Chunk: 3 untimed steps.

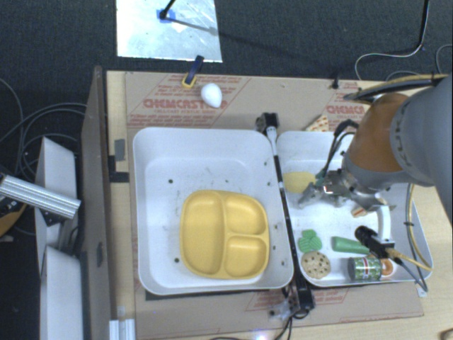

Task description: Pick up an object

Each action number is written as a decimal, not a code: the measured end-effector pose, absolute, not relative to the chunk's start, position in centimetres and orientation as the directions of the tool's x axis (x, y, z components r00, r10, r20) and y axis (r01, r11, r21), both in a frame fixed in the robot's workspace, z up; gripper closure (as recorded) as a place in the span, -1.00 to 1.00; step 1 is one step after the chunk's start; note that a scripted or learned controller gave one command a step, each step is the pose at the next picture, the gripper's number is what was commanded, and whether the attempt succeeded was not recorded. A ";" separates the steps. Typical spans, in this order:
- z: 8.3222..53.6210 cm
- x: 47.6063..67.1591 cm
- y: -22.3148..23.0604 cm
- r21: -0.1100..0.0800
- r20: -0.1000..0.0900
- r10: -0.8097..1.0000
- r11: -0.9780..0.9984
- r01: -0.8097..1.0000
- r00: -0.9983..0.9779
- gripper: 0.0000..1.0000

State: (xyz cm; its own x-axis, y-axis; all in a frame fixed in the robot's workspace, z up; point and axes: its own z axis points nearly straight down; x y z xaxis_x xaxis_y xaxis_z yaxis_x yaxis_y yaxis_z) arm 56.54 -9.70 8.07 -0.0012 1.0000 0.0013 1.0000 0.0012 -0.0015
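The right bin (396,278) holds a pale yellow object (297,181) at its left wall. A green leafy piece (309,242), a round dotted cookie (316,263), a green cylinder (350,245) and a small can (366,268) lie along its near side. My gripper (315,192) hangs low over the right bin, just right of the yellow object and close to it. I see nothing held in it. The arm reaches in from the right and hides the bin's far right part.
A yellow divided plate (225,232) lies in the left bin (163,161). A white egg-shaped object (211,94) and a small blue and yellow item (192,72) rest on the cardboard behind the bins. A black divider rail (278,183) runs between the bins.
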 end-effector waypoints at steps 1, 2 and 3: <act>8.6 64.8 -9.4 0.010 -0.001 1.000 0.007 1.000 -0.007 -1.00; 8.6 66.0 -12.2 0.005 -0.001 1.000 0.000 1.000 0.000 -1.00; 8.9 58.2 -11.0 -0.005 0.002 1.000 -0.001 1.000 0.001 -1.00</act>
State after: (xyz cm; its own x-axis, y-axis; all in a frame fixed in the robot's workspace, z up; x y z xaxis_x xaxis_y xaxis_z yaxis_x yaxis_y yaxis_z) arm 58.23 -11.01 8.95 0.0006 1.0000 0.0016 1.0000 -0.0006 -0.0053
